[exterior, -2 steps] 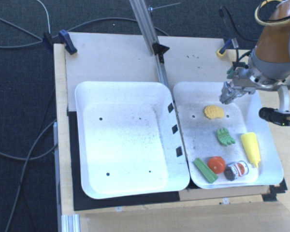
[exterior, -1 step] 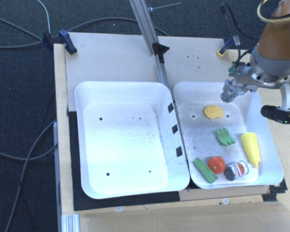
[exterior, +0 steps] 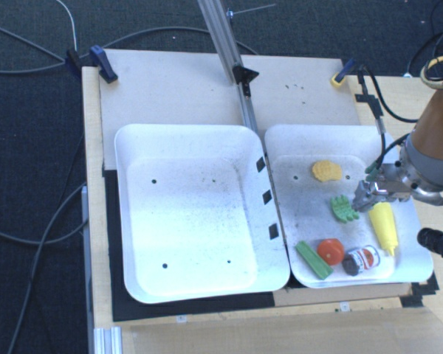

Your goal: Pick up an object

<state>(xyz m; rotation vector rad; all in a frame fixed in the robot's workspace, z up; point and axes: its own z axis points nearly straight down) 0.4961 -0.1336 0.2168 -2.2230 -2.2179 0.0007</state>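
The gripper point(exterior: 366, 195) hung low in the right bin point(exterior: 295, 142), coming in from three o'clock on the grey arm with its orange band point(exterior: 435, 133). Its metal tip sat just beside a green toy point(exterior: 343, 209), a small knobbly plastic piece with a toothed edge, which lay at the tip's seven o'clock. Whether the tool was clenched, released or grasping anything could not be told: the tip was small and blurred against the wrist.

At five o'clock from the tip lay a yellow object point(exterior: 385, 226), smooth and elongated with a narrow neck, like a squeeze bottle. At ten o'clock of the green toy rested a flat, rounded, crumbly-looking tan piece point(exterior: 326, 171), like a biscuit. Along the bin's six o'clock wall sat three more things: a long green stick point(exterior: 312, 259) lying at a slant, a glossy red-orange rounded piece point(exterior: 330, 251) touching it, and a small cylinder point(exterior: 361, 259) with a red and white label and a dark end.

Both bins were shallow white trays with rounded corners and dark speckling. The left bin point(exterior: 184, 142) stood at nine o'clock of the right one, their rims touching, on a pale wooden bench point(exterior: 170, 87).
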